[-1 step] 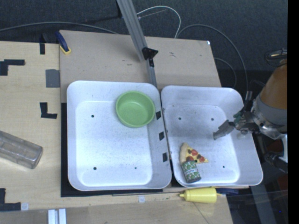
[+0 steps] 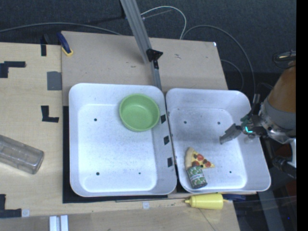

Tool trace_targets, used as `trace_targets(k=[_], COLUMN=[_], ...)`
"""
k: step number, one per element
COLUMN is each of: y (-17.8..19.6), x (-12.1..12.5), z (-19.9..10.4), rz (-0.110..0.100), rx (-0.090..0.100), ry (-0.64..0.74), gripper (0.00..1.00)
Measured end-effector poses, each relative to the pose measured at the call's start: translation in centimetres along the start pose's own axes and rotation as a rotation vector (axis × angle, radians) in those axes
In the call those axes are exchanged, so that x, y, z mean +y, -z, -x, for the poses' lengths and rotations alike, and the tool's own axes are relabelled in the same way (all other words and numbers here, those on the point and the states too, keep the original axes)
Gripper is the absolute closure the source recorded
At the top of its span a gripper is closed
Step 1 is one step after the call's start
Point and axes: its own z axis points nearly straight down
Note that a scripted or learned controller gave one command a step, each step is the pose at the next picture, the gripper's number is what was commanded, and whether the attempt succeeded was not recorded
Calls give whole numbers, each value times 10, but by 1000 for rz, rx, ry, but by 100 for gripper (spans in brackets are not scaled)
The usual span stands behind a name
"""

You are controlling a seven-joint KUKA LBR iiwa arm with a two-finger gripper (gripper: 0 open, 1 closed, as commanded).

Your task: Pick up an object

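**Ana:** Where is the gripper relative to the right bin?

**Ben:** It hangs over that bin's right part, near the right wall, with the grey arm and its orange band coming in past the rim. One dark finger points toward the bin's middle. Whether the fingers are spread or pressed together cannot be told at this slant; nothing shows between them.

**Ana:** And the things to pick?

**Ben:** A pizza slice lies in the right bin near its front wall, left of the gripper and apart from it. A green can lies touching the slice, closer to the front wall. Its label is too small to read.

**Ana:** What about the left side?

**Ben:** A green bowl sits in the left bin, just beside the shared wall with the right bin, toward the back.

**Ana:** Outside the bins?

**Ben:** A yellow bottle lies just beyond the right bin's front rim. A clear plastic container lies well off to the left of the left bin.
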Motion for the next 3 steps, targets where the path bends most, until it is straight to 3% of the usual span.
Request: trace_targets(k=[1, 2, 3], y=[-59, -110, -99], x=[-9, -8, -8], z=[-6, -6, -7], rz=[-7, 3, 1], rx=[1, -4, 0], ry=[-1, -1, 1], gripper=[0, 0, 100])
